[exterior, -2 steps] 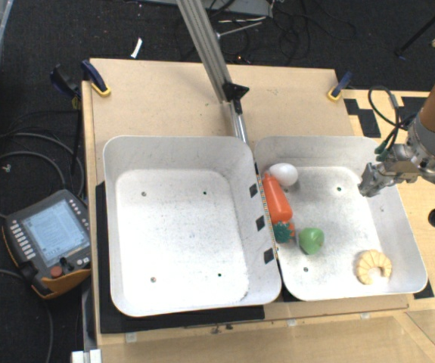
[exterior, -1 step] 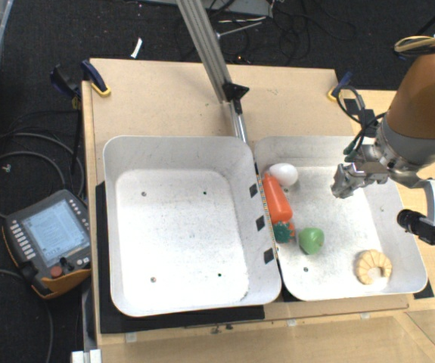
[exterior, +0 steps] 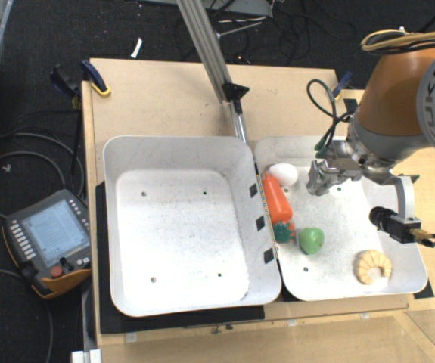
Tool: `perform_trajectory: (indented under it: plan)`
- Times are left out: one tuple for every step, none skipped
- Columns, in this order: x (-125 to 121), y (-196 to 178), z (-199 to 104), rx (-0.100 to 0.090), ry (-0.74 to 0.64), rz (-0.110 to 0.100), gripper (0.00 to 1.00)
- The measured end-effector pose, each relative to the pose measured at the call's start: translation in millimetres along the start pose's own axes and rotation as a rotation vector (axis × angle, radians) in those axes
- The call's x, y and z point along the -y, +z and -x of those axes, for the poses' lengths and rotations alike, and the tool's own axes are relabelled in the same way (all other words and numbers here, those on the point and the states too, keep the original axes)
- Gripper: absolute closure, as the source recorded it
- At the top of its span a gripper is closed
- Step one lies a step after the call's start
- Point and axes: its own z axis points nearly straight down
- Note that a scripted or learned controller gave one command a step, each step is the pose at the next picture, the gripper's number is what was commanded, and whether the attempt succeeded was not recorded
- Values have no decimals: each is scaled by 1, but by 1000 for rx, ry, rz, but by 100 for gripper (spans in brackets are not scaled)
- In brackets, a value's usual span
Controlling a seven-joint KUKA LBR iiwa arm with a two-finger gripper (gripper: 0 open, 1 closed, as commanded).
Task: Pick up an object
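gripper [exterior: 319,181] hovering over right bin [exterior: 406,225], you can't tell how the jaws stand | nearest: white egg [exterior: 283,174] beside orange carrot [exterior: 276,199] at left wall | egg looks light, smooth, slippery | pinch across its middle

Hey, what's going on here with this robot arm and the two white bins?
A grey and orange robot arm reaches in over the right bin, its end effector hanging above the bin's upper part, close to a white egg-shaped object. Nothing shows between its fingers, so no object has been picked up yet. Along the bin's left wall lies an orange carrot-like piece, with a small teal item and a green ball below it. A tan pastry-like piece sits near the bottom right corner.
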Motion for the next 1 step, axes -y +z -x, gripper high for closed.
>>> perform_trajectory:
  plan:
    - [-1, -2, -45, 1, 0, -1, 100]
